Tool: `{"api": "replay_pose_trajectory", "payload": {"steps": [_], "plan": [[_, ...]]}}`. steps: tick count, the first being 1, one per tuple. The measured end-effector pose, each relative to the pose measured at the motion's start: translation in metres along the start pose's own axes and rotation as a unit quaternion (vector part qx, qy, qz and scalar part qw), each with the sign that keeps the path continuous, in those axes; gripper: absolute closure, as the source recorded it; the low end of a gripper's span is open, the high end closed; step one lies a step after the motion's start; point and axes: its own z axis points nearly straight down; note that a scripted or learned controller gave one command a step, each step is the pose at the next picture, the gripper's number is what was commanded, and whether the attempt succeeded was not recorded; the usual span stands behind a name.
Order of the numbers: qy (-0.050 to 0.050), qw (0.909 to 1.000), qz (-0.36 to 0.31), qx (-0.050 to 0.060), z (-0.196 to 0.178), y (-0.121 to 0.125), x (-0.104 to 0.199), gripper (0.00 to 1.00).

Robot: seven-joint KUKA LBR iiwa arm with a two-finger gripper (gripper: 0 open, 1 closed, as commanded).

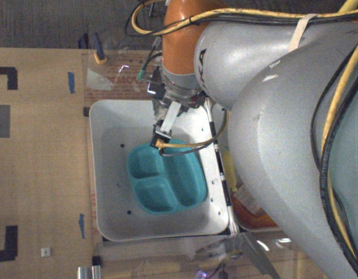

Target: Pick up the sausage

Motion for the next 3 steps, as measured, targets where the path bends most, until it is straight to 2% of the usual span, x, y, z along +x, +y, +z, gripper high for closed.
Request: {"api": "replay_pose_trajectory", "payload": {"steps": [1,2,3], "plan": [[0.001,1.0000,-0.005,-0.001,-0.070,-0.009,-0.009,1.00],[0.000,0.9999,-0.014,0.000,0.068,-0.024,0.030,1.00],[0.002,0.9951,-0.099,-0.005,0.099,0.010,0.051,1.00]]}}
